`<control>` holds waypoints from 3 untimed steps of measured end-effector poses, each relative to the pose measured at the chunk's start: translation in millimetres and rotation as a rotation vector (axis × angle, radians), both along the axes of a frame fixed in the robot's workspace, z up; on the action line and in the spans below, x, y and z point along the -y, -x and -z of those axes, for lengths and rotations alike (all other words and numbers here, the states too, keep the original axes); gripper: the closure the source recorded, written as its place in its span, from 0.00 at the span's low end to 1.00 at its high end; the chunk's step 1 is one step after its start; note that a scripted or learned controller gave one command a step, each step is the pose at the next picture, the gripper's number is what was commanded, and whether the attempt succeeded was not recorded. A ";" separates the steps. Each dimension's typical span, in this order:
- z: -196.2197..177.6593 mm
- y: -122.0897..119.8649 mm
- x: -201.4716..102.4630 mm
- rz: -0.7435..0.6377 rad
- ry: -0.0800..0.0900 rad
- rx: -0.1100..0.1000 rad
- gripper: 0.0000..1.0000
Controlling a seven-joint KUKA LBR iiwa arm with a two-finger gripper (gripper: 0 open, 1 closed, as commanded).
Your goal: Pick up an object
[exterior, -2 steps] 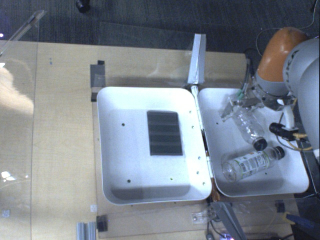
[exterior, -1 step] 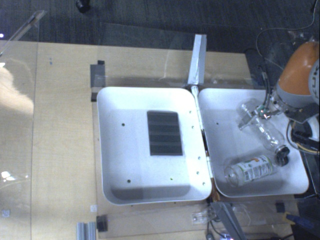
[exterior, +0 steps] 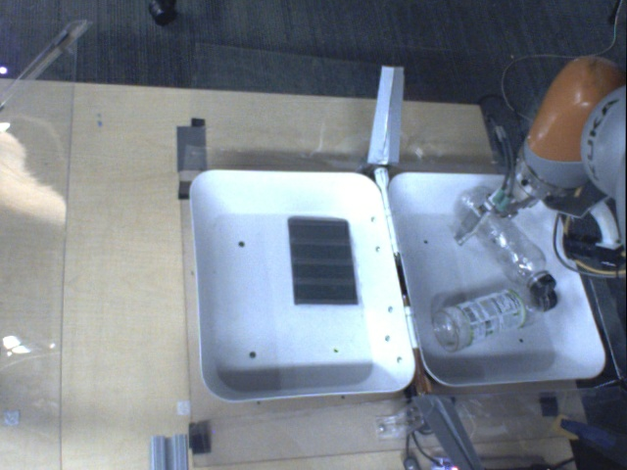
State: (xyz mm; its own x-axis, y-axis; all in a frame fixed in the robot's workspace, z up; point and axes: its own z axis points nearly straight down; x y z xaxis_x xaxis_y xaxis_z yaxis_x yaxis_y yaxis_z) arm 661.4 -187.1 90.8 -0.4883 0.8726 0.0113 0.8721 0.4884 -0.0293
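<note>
Two clear plastic bottles (exterior: 482,316) in right bin (exterior: 431,213). Nearer one (exterior: 511,243) just below-right of gripper (exterior: 487,211), long axis diagonal. Jaw state impossible to tell.

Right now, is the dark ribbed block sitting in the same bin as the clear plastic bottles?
No, the dark ribbed block lies alone in the left bin, while the clear bottles lie in the right bin.

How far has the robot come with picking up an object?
Done: the arm has reached into the right bin, its gripper low near the back. In hand: nothing visibly held. Left: the clear bottle lies on the bin floor, the dark ridged block lies in the left bin.
</note>
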 end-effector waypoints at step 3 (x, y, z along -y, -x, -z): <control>5.9 0.9 21.2 -0.097 -0.014 -0.010 0.00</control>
State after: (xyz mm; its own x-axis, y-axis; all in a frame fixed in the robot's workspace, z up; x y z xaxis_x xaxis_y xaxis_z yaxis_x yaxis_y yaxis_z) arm 660.6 -208.3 84.9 -0.5704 0.8209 0.0287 0.8203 0.5711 -0.0303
